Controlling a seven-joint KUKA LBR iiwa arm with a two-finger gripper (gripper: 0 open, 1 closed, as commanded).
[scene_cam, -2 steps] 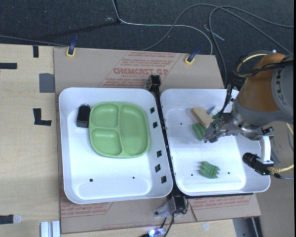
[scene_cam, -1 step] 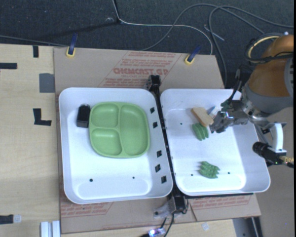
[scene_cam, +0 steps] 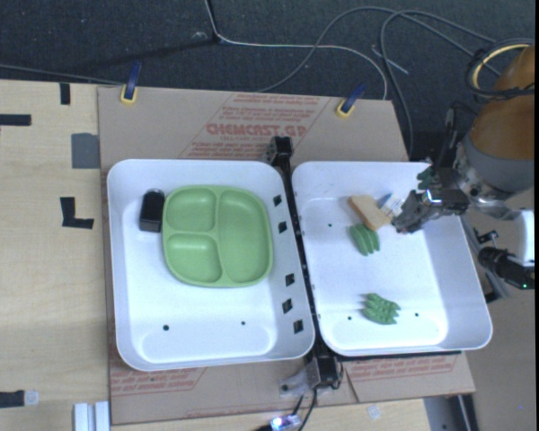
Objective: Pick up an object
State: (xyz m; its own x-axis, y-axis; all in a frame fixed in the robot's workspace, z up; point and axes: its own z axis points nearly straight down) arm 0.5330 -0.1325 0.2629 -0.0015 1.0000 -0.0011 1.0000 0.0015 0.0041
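In the right bin (scene_cam: 449, 268) lie a tan wooden block (scene_cam: 368, 210), a small green piece (scene_cam: 365, 239) just below it, and a green leafy toy (scene_cam: 380, 309) near the front. My gripper (scene_cam: 410, 215) hangs over the bin's upper right part, just right of the tan block, low near the bin floor. Nothing shows between its dark fingers. The left bin (scene_cam: 130, 268) holds a green divided plate (scene_cam: 218, 235) and a small black block (scene_cam: 152, 210) at the plate's left.
A black divider with clips (scene_cam: 290, 241) runs between the two bins. Both bins rest on a cardboard sheet (scene_cam: 242, 124) held by clamps. Cables (scene_cam: 341, 34) trail across the dark mat behind. The arm body (scene_cam: 503, 142) stands at the right.
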